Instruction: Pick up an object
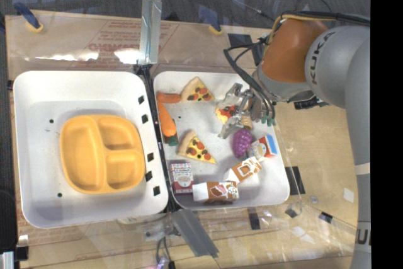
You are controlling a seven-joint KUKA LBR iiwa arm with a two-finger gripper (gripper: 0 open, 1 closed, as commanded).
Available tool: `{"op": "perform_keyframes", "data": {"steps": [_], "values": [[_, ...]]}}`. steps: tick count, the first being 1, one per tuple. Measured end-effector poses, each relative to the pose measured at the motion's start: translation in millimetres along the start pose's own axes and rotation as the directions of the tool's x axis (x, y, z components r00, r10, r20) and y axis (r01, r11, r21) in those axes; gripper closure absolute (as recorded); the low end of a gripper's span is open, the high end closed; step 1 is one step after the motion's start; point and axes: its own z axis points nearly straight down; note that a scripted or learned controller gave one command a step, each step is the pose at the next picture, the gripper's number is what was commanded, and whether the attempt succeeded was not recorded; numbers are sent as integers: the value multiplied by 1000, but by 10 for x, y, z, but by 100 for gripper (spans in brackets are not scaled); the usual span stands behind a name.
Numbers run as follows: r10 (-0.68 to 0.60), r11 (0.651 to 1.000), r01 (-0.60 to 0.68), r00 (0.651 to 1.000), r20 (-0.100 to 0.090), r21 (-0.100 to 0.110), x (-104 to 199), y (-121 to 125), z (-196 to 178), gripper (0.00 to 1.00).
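On the bench (82, 47) sit two white bins side by side. Left bin (38, 97): one yellow divided tray (101, 153), nothing more to count. Right bin (277, 183): two pizza slices, one (197, 91) at 11 o'clock, the other (196, 148) near centre; one carrot (167, 120) along the 9 o'clock wall; one purple grape bunch (241, 143) at 3 o'clock; one small red-and-yellow toy (225, 113) just under the gripper; four small cartons or packets, namely a red one (181, 176) and a brown one (216, 191) at 6 o'clock, an orange one (246, 169) at 4 o'clock, a red-white one (267, 146) at 3 o'clock. Gripper (232, 111) hangs over the bin's 1 o'clock area; its finger spread cannot be told, and no object shows clearly between them.
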Motion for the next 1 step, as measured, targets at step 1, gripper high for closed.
{"op": "perform_keyframes", "data": {"steps": [1], "values": [[-89, 996, 89, 996, -2, -2, 37, 395, 147, 0]]}}
